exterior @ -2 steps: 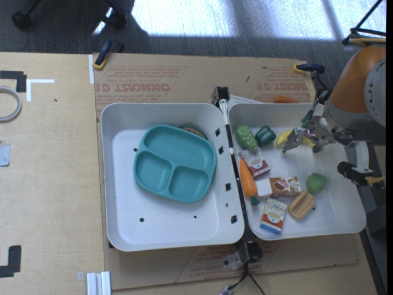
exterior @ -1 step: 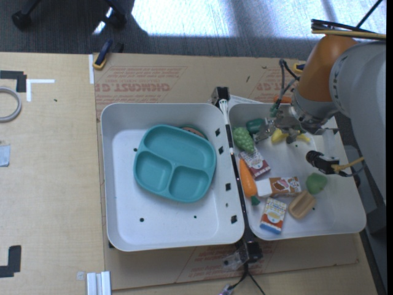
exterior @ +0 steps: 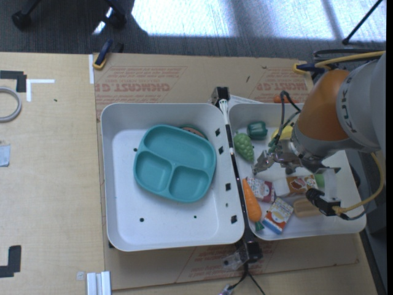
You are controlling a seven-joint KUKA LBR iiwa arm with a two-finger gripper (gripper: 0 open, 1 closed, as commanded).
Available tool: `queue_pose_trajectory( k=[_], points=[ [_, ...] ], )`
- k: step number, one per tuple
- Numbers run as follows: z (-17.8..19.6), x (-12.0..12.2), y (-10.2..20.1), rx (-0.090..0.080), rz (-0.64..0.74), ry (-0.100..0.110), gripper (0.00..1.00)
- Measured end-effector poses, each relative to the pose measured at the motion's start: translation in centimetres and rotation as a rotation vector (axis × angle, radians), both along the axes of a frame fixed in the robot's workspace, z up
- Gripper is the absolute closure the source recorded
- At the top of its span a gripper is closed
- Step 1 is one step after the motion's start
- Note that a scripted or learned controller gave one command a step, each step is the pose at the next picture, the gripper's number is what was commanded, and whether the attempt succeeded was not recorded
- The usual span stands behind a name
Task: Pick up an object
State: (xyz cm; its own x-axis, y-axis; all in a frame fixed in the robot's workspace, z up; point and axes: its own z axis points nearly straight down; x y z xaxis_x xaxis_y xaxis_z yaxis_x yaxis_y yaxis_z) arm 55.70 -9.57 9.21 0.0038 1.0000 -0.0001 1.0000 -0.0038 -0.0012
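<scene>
The gripper hangs low in the right bin, presumably placed to reach the clutter of toy food packed there; whether it grips anything I cannot tell. Nearest, at its 10 o'clock, is a knobbly green fruit; at its 7 o'clock lies an orange carrot. The left bin holds a teal divided tray, well apart at 9 o'clock

A teal divided plate with three compartments lies in the left white bin, which sits on a brown cardboard sheet over the table. Beyond the bin's far left corner, a small blue and yellow tool rests at the cardboard's edge.
</scene>
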Motion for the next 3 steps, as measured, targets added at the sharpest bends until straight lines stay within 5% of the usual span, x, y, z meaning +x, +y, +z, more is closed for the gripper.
queue_pose_trajectory(
  k=[1,2,3],
  points=[
    [0.0,7.4,0.1,-0.001,0.006,-0.002,0.00],
    [-0.1,9.9,-9.3,0.004,0.007,0.014,0.00],
    [0.6,9.4,-9.6,0.002,0.008,0.035,1.00]
  ],
)
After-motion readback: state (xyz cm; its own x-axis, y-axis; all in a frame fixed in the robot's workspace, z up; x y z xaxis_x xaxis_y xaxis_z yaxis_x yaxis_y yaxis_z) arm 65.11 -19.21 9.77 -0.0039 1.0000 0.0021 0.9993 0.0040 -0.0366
